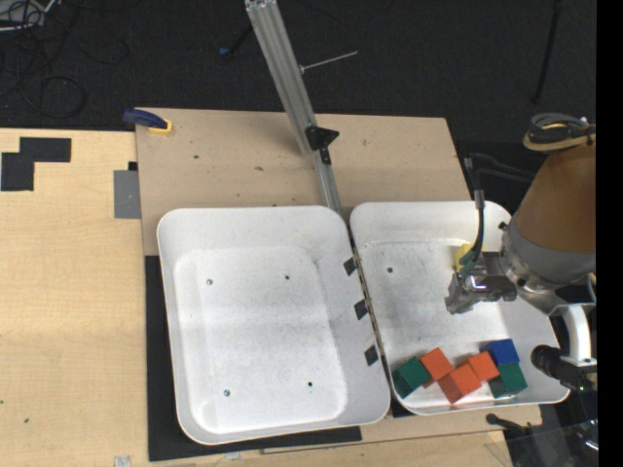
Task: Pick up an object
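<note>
Blocks [458, 370] bunched in the right bin's [419, 232] near corner.
Your gripper [465, 295] hangs above the bin's middle; can't tell how its fingers sit. I'd go nearer, pick an outer block, drop straight.

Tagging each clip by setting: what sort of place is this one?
Probably a robotics lab bench: a robot arm reaches over two white bins, small coloured blocks lie in the right one, and cables trail across the dark floor behind.

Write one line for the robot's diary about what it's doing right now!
phase: reaching | gripper: over right bin, holding nothing seen | blocks: clustered at right bin's near edge, untouched | left bin: no arm over it
</note>
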Robot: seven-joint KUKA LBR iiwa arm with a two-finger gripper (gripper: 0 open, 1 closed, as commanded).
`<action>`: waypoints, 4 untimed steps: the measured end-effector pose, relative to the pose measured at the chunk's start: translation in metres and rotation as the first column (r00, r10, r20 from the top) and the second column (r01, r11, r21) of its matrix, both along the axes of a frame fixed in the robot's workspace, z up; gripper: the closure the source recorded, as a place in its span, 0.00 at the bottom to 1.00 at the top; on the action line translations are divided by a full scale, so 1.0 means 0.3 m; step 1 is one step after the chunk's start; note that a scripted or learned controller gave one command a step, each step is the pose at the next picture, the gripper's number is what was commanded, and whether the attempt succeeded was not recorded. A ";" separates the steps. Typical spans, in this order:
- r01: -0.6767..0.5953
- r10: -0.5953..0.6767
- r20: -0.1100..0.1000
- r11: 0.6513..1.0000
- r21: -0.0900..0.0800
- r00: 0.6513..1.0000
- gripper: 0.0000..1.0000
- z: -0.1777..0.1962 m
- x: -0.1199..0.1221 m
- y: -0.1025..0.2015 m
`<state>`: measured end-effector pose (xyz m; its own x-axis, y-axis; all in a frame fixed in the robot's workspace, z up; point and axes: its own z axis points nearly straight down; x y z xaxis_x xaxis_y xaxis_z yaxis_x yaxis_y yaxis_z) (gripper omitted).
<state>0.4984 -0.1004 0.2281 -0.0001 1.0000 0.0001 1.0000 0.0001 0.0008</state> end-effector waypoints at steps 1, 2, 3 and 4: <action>-0.003 0.003 -0.003 1.000 0.002 1.000 1.00 -0.003 0.050 0.139; -0.003 0.003 -0.004 1.000 0.001 1.000 1.00 -0.037 0.090 0.303; -0.005 0.005 -0.003 1.000 0.002 1.000 1.00 0.009 0.121 0.481; -0.005 0.005 -0.003 1.000 0.002 1.000 1.00 0.040 0.149 0.657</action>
